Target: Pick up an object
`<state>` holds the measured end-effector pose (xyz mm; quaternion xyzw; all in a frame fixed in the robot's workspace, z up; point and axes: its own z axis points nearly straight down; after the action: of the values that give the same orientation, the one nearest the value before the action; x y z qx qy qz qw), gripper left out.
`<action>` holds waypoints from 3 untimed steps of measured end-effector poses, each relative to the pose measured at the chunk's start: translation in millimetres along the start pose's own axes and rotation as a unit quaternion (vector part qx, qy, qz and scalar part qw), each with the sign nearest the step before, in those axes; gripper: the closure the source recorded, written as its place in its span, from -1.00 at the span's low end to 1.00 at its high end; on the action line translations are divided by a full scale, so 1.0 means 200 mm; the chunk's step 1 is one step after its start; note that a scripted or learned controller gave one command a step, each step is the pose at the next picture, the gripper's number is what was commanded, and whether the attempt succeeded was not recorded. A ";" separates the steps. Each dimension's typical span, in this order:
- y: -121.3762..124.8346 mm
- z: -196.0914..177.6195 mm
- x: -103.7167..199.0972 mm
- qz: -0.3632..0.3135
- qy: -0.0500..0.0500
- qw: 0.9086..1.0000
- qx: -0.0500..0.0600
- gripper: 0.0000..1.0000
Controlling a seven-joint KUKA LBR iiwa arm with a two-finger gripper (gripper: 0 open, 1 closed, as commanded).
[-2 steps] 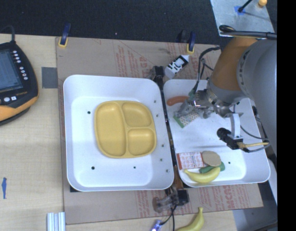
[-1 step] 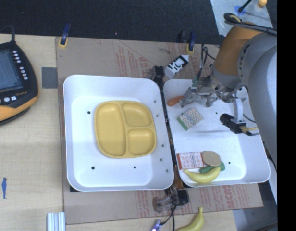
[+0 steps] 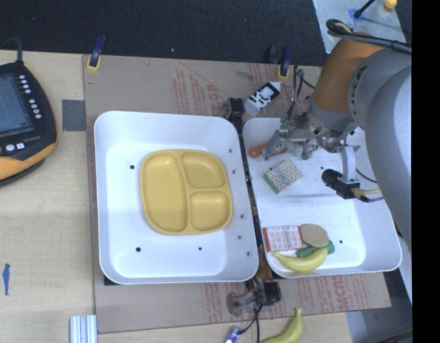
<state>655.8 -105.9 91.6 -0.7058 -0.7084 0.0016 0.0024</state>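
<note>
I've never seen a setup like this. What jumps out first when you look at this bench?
The yellow divided tray grabs the eye first, sitting alone in the left white bin. Next is the bulky grey and orange arm coming in from the right, its gripper low over the right bin near a small patterned packet. At that bin's near edge lies a banana among a few small items.
</note>
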 end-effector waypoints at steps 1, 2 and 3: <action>0.00 0.00 0.01 0.000 0.000 1.000 0.001 -1.00; 0.00 0.00 0.03 0.000 0.001 1.000 0.001 -1.00; 0.00 0.00 0.02 -0.001 0.001 1.000 0.002 -1.00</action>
<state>655.6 -101.1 91.6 -0.7053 -0.7089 0.0023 0.0040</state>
